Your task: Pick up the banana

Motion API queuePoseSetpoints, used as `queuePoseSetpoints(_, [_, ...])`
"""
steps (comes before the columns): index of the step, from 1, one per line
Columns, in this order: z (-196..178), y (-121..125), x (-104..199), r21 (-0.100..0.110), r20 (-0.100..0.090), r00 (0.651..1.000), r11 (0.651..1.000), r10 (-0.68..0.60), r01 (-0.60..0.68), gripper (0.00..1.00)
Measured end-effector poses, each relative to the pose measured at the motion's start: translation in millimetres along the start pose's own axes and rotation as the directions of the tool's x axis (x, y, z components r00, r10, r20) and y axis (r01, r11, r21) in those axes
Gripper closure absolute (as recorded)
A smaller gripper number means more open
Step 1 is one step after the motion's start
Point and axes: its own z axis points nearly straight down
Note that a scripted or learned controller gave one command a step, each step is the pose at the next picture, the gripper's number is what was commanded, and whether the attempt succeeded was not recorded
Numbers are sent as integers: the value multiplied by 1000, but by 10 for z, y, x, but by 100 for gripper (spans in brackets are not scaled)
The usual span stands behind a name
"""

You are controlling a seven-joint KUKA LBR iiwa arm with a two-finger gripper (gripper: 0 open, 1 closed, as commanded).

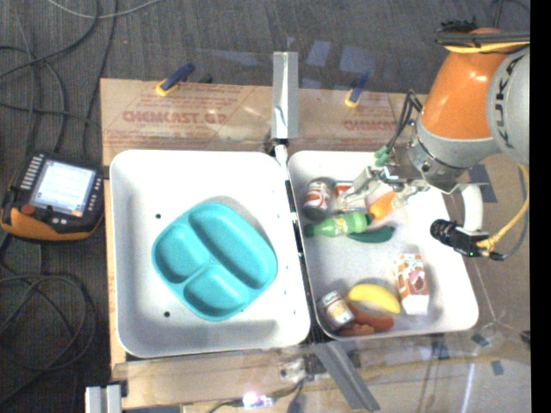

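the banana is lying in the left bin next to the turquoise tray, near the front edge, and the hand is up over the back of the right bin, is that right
Not quite. The camera view shows the banana in the right bin, near its front edge, among the other food items. The turquoise tray lies in the left bin. The rest holds: the hand is over the back of the right bin.

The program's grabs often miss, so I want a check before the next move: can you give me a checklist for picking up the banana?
1. Banana in sight, near front of right bin: ok.
2. Claw over the banana: not ok; it is at the bin's far end, above a carrot.
3. Banana free of neighbours: not ok; a can and a sausage crowd it.
4. Claw free of load: cannot tell.
5. Top of banana uncovered: ok.
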Motion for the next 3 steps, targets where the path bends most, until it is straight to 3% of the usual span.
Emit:
queuePoseSetpoints(1, [1131, -566, -89, 3, 0, 965, 965, 262, -262, 0])
queuePoseSetpoints(2, [1413, -860, -405, -14, -3, 974, 974, 226, -226, 0])
queuePoseSetpoints(3, [1322, -852, -414, -15, -2, 974, 974, 226, -226, 100])
